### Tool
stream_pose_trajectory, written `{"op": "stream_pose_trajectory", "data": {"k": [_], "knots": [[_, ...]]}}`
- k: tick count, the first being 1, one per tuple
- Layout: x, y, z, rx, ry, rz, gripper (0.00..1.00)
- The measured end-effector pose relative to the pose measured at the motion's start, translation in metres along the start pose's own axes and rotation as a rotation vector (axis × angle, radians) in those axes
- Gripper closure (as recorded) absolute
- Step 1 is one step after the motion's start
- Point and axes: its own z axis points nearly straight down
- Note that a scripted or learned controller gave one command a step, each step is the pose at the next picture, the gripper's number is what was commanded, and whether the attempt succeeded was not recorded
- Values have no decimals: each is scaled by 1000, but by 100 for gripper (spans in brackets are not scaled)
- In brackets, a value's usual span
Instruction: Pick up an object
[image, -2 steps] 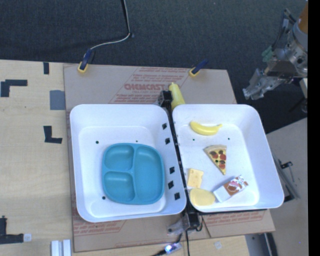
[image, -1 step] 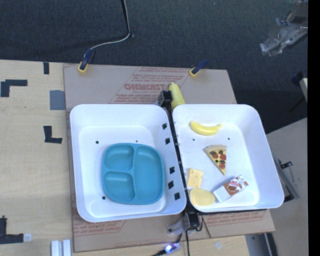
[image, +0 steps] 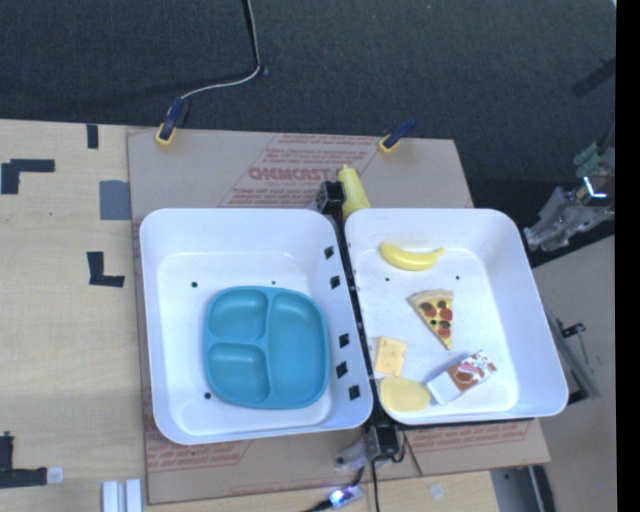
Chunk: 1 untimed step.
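A yellow curved banana (image: 410, 257) lies in the right bin (image: 505, 235) (pincer (image: 560, 222) state unclear).

Red "CHEMCAST" print on cardboard sheet (image: 290, 170) under bins.

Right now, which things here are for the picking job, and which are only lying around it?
For the job, all in the right bin:
banana
pizza slice
cheese piece
yellow disc
small carton

Just lying about:
blue divided plate, in the left bin
clamps on the cardboard
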Motion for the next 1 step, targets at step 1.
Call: {"op": "stream_pose_trajectory", "data": {"k": [1], "knots": [[-3,52,-79,-20,-6,-6,100]]}}
